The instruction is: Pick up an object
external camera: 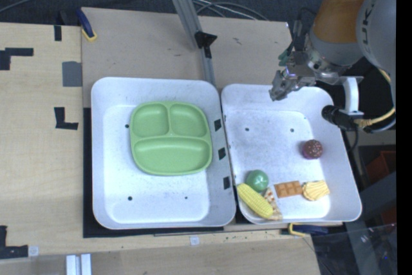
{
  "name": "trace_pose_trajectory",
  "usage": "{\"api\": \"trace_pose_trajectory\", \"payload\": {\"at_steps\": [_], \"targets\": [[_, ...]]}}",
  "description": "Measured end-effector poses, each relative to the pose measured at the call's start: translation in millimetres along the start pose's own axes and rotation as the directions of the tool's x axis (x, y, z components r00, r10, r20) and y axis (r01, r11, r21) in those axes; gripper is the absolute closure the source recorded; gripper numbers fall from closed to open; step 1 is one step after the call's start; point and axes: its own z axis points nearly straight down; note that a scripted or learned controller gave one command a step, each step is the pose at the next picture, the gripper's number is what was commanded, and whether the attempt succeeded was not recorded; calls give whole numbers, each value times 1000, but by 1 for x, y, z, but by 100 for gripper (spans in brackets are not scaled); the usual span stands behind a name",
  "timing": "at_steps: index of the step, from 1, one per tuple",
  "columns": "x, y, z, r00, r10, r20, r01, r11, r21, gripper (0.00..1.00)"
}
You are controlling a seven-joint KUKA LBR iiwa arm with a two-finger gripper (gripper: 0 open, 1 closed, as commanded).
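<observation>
- Camera view: 2 white bins sit side by side on the desk [38, 138], the left bin [109, 203] and the right bin [341, 199] touching along their inner edges.
- A green plate [171, 138] with 3 compartments lies flat in the left bin, toward its upper middle.
- The arm [351, 3] reaches in from the right, and the gripper [281, 91] hangs over the upper rim of the right bin, near its top centre.
- The gripper is small and dark here; I cannot tell whether it is apart or together, and nothing shows clamped in it.
- A dark red ball [313, 149] lies alone by the right wall of the right bin, well apart from the gripper.
- Along the bottom of the right bin lie a corn cob [255, 201] at the lower left corner, a green ball [257, 180] just above it and touching it, an orange waffle [288, 189] beside them, and a yellow piece [316, 190] just right of the waffle.
- A grey metal bar [187, 9] runs at a slant from the top of the view down to where the 2 bins meet.
</observation>
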Motion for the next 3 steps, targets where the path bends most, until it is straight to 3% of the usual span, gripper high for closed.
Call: {"api": "trace_pose_trajectory", "payload": {"at_steps": [3], "targets": [[177,26,11,1000,-2,1,2,1000,2,100]]}}
